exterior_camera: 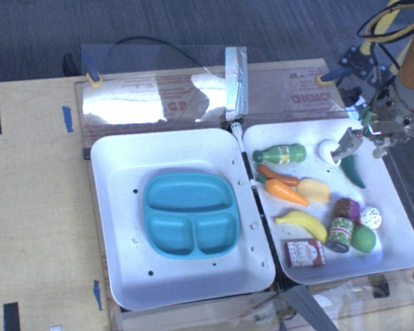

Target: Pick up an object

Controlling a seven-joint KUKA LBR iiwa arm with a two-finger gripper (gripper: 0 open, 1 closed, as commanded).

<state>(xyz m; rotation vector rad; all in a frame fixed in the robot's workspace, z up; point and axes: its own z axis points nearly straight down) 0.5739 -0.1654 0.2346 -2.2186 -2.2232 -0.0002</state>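
Nearest you, right bin (408, 251) front: red carton (304, 253), can (340, 234), lime (363, 238), banana (302, 223). Further back: carrots (285, 191), green bottle (280, 155). Approach step, nothing grasped; gripper (362, 143) hangs over the dark green pepper (353, 170) at the far right, grip state unclear. Next you'd descend and centre on it.

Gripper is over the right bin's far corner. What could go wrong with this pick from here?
1. The gripper hangs between a white ball and a dark green pepper lying close together; it may knock one aside.
2. It is near the right bin's far rim and might strike it.
3. The toys nearer the front are crowded, so a grasp there may catch two.
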